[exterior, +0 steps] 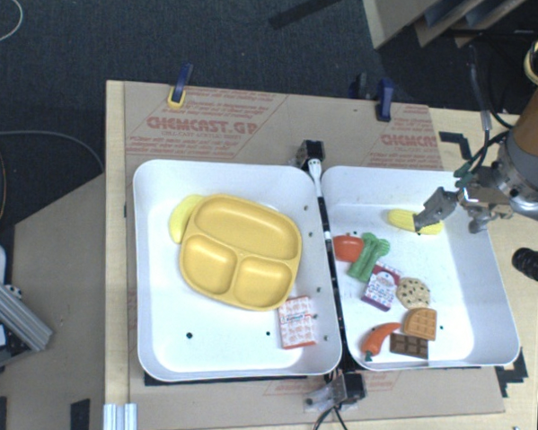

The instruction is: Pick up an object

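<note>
My gripper (pixel 453 215) hangs over the back of the right bin (pixel 481 293), its two fingers spread apart and nothing between them. Its left fingertip (pixel 429 213) sits just above a small yellow banana-like toy (pixel 407 220) near the bin's back wall. Further forward in the same bin lie a red-orange round toy (pixel 347 248), a green piece (pixel 368 255), a purple and red packet (pixel 382 287), a cookie (pixel 412 291), a waffle (pixel 420 322), a brown chocolate piece (pixel 409 345) and an orange sausage shape (pixel 379 337).
The left bin (pixel 155 320) bears a yellow divided plate (pixel 240 251), a yellow piece (pixel 182 218) peeking out behind it and a small red-and-white packet (pixel 297 322). A black divider (pixel 322 230) runs between the bins. Clamps (pixel 177 95) stand at the bench's back edge.
</note>
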Action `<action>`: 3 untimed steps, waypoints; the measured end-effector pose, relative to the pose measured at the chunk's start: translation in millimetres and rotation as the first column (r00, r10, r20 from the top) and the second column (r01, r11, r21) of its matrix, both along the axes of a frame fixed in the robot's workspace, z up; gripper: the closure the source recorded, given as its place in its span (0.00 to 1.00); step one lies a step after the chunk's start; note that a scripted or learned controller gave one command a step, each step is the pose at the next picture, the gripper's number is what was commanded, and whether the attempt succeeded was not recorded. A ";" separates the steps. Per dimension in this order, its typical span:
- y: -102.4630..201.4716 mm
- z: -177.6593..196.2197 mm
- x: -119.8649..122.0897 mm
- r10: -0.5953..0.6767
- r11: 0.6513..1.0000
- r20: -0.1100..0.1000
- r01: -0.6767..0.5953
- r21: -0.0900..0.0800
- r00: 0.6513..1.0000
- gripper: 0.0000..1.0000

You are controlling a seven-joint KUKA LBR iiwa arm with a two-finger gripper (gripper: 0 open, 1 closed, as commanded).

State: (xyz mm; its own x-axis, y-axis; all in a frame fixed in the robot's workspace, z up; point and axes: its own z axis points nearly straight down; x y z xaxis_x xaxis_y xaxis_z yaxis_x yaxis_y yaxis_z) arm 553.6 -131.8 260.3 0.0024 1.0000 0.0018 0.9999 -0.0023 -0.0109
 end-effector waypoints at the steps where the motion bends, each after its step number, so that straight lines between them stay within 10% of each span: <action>1: 0.2 5.8 2.1 0.003 1.000 0.011 -0.003 -0.002 1.000 0.00; 3: -1.5 -91.9 2.2 0.002 1.000 0.004 -0.002 0.001 1.000 0.00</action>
State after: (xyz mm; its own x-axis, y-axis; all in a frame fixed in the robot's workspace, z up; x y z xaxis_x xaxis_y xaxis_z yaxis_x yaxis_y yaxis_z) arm 555.8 -133.3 168.4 0.0004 1.0000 0.0025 1.0000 -0.0003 -0.0065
